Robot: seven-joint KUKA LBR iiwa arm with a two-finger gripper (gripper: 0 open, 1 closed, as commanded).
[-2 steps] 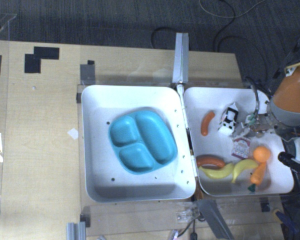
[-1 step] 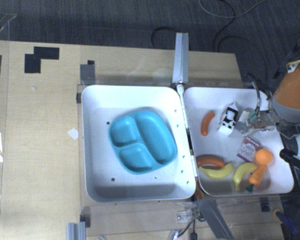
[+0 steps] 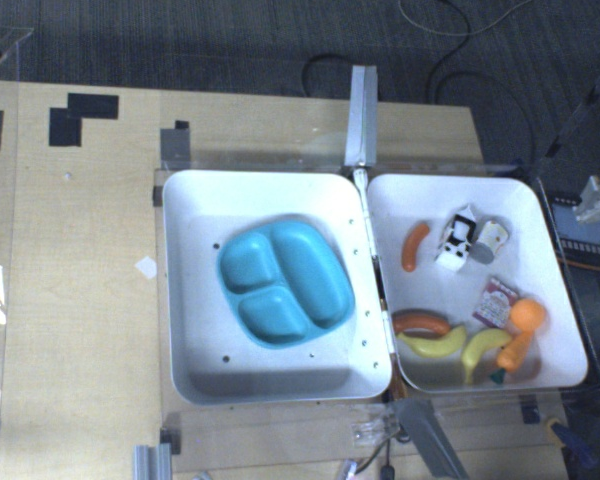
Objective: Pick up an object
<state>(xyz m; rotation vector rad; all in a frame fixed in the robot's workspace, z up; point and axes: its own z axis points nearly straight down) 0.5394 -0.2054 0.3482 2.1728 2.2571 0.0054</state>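
The right bin (image 3: 540, 230) holds several small objects. An orange-red sausage (image 3: 414, 245) lies alone near its left wall. Beside it sit a white-and-black block (image 3: 458, 240) and a grey-white piece (image 3: 491, 237), touching each other. Along the front wall a red-brown sausage (image 3: 421, 321) rests on a yellow banana (image 3: 435, 345). A second yellow-green banana (image 3: 485, 346) lies next to it, and an orange carrot (image 3: 523, 330) with a green tip crosses it. A red-and-white packet (image 3: 495, 302) lies just behind the carrot.
The left bin (image 3: 195, 268) holds a blue divided plate (image 3: 285, 280) at its middle. A metal post (image 3: 362, 118) stands behind the seam between the bins. Cables lie on the dark floor at the back. Wooden bench top extends to the left.
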